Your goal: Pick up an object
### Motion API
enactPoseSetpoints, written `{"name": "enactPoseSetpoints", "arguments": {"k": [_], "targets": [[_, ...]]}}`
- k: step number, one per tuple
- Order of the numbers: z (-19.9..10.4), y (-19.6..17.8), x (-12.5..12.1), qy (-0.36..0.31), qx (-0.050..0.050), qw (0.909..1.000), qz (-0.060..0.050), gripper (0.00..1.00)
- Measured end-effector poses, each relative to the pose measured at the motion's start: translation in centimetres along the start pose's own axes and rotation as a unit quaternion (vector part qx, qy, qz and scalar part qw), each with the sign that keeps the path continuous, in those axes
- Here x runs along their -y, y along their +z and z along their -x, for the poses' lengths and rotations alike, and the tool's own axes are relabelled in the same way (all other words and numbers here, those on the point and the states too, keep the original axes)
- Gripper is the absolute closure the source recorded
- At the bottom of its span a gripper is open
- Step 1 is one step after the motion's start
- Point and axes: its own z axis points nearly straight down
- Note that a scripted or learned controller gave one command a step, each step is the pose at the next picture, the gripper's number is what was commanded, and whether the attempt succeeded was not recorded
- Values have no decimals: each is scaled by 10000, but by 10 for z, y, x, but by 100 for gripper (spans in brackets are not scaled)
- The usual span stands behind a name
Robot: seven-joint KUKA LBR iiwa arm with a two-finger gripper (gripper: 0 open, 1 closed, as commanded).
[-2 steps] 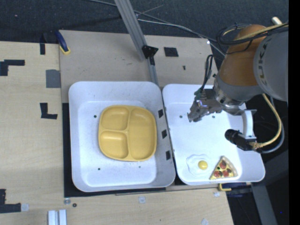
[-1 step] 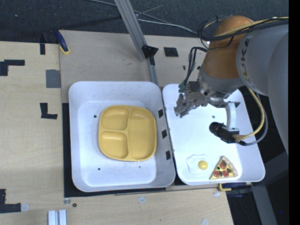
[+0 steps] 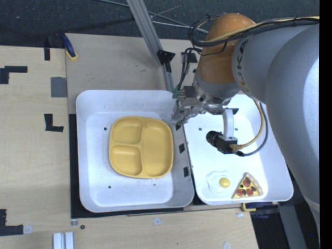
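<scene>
Bench stock as I read it from my remote station, one overhead view.

Item 1: left bin [image 3: 88, 154], white, shallow. It holds a yellow divided plate [image 3: 140, 147] with three compartments, lying flat near the bin's middle, clear of the walls.

Item 2: right bin [image 3: 270, 165], white, set edge to edge with the left one. At its near end I see a toy fried egg [image 3: 220, 181] and, just beside it on the right, a toy pizza slice [image 3: 247, 187] with red toppings. The two lie close together; I cannot say whether they touch.

Item 3: arm [image 3: 280, 71], grey with an orange band, reaching in from the right and covering much of the right bin's far end. A black fitting with a yellow cable [image 3: 257, 139] hangs beneath it over the right bin's middle.

Item 4: gripper [image 3: 182, 113], low over the shared rim between the two bins, at their far part, well apart from the egg and pizza slice. Its tip is dark and tangled against the bin edge, so I cannot tell whether the claw is released or clenched; I see no object in it.
</scene>
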Motion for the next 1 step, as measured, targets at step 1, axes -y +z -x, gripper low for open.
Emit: {"name": "enactPoseSetpoints", "arguments": {"k": [1], "targets": [[-50, 8, -12, 3, 3, 10000, 0, 100]]}}
